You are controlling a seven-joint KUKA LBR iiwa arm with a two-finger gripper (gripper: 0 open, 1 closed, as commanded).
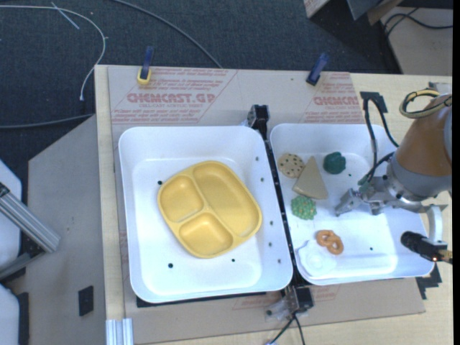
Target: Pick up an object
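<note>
- The left bin (144,264) was a shallow white plastic tray with rounded corners, and in it lay a smooth yellow divided plate (208,208) with three compartments, set at a slant.
- The right bin (381,264) held the small things: a round speckled cookie (290,164), a flat tan wedge (311,180) touching it, a dark green rounded piece (334,163) near the far wall, a knobbly light green lump (304,208) just below the wedge, and a twisted orange-brown pretzel (330,241) near the front.
- A pale, white-on-white object (314,259) lay beside the pretzel, and its shape was hard to make out.
- The gripper (352,201) hung low over the middle of the right bin, apart from every item; its metal fingers pointed left, and whether they were spread or closed could not be told.
- The arm's orange band (425,148) was cut off at the right edge.
</note>
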